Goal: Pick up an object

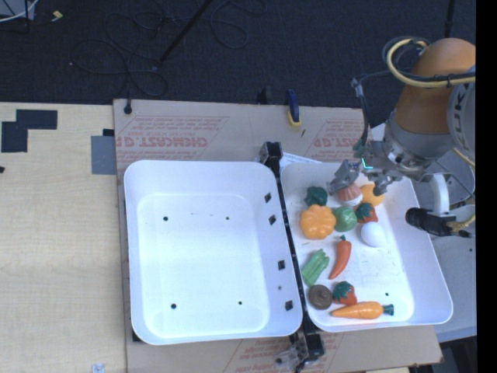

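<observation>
Hovering claw [363, 182] over possibly orange-pink toy [347, 193].

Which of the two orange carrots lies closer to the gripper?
The upper carrot, slanted mid-bin beside the green vegetable. The other carrot lies flat along the bin's near edge, farther from the gripper.

Pale wooden bench [54, 231] with a flat brown cardboard sheet [202, 130] laid on top. On the cardboard sit two shallow white plastic bins, left bin [202, 317] and right bin [423, 286], touching side by side.
</observation>
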